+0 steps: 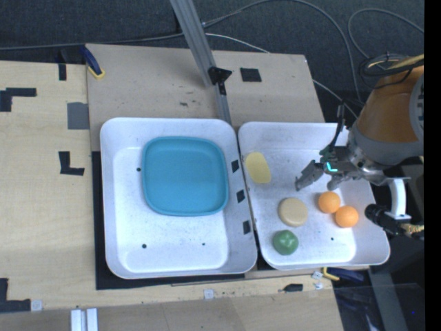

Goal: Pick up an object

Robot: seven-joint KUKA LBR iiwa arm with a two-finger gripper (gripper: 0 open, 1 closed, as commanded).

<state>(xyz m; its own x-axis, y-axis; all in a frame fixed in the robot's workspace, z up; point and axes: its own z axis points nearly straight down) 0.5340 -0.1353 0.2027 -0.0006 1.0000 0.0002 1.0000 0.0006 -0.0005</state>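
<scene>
The right bin (275,133) holds a pale yellow piece (258,167), a beige round piece (293,212), a green round piece (284,241) and two orange balls (329,202) (346,216). My gripper (321,179) hangs over the bin's middle right, just above the nearer orange ball and up-right of the beige piece. Its two dark fingers (306,177) stand spread apart, open, with nothing between them.
A blue square plate (185,175) lies in the left bin (110,185). A grey metal post (196,36) rises behind the bins, and cables trail across the dark floor at the back right. The arm's orange band (389,112) is over the right bin's far right edge.
</scene>
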